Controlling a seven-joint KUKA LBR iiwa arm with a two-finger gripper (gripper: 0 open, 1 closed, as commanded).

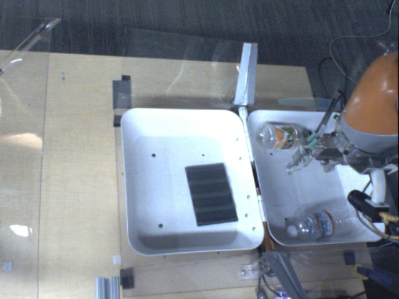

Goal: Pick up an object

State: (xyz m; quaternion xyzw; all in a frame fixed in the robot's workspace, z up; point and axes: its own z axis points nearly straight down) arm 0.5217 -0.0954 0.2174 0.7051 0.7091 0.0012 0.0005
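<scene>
A small clear bottle with an orange and yellow label (280,136) lies on its side in the far left corner of the right bin (312,198). A second clear bottle with a blue label (313,225) lies along that bin's near wall. A black ribbed rectangular pad (211,194) lies flat in the middle of the left bin (149,136). My gripper (301,154) hangs low over the right bin, just right of the orange-labelled bottle's end. It stands open, with nothing between its fingers (293,163).
The arm's orange band (373,101) and grey wrist cover the right bin's far right part. Cables (374,207) run along the bin's right side. A metal post (246,73) stands behind the gap between the bins.
</scene>
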